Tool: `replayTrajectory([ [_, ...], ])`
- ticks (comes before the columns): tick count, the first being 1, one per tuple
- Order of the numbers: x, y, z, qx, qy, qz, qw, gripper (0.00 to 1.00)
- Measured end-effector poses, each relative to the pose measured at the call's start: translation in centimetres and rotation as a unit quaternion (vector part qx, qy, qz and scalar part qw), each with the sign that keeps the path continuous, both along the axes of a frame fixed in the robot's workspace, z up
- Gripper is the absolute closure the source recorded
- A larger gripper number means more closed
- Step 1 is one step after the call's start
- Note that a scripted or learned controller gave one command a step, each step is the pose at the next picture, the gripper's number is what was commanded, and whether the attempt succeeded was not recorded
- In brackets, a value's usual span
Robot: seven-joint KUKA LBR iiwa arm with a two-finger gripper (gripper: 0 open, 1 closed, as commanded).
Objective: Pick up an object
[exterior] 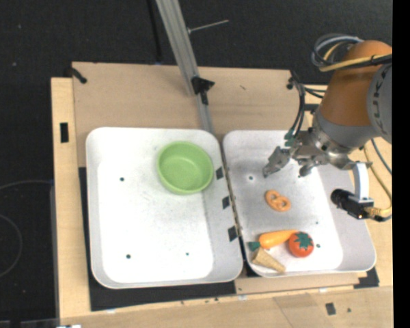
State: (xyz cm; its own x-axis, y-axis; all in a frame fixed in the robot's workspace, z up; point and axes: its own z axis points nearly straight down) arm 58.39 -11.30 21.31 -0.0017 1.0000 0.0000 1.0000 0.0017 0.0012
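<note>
Hand hovers (spread wide) above pretzel.

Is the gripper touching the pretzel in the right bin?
Apart. The camera view shows bare white bin floor between the gripper and the pretzel below it.

Even, bright overhead light washes out the two white bins; shadows are faint, surroundings dark, detail slightly soft.

two white bins, wooden bench, metal pole
</note>
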Motion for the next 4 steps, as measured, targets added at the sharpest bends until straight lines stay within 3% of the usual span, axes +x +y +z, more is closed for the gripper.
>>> replayTrajectory([
  [1,0.0,0.0,0.0,0.0,0.0,0.0,1.0,0.0],
  [3,0.0,-0.6,-11.5,-0.0008,0.002,-0.002,1.0,0.0],
  [4,0.2,-0.7,-10.1,-0.0008,-0.002,-0.005,1.0,1.0],
])
